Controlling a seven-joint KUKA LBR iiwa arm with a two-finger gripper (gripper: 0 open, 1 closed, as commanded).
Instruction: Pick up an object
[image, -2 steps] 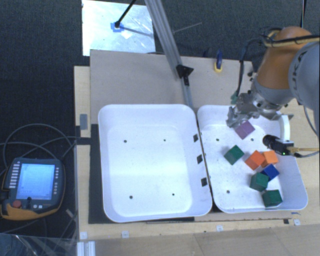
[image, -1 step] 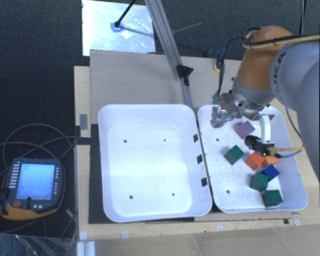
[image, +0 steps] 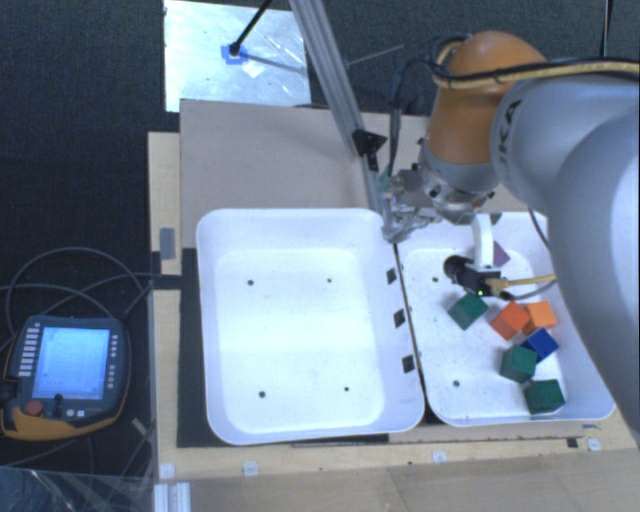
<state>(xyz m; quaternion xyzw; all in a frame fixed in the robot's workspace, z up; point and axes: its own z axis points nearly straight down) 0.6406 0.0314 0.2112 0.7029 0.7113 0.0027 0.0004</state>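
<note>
Gripper hangs over the far end of the rim between the bins. Its opening cannot be told, and nothing is seen in it. Nearest candidate is the green block, lying apart in the right bin. The orange block and blue block are crowded together, so probably harder to grasp.

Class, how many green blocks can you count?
3, in the right white bin: one green block near its middle, a second green block beside the blue block, a third green block nearest the front rim. The grey arm may hide more.
</note>
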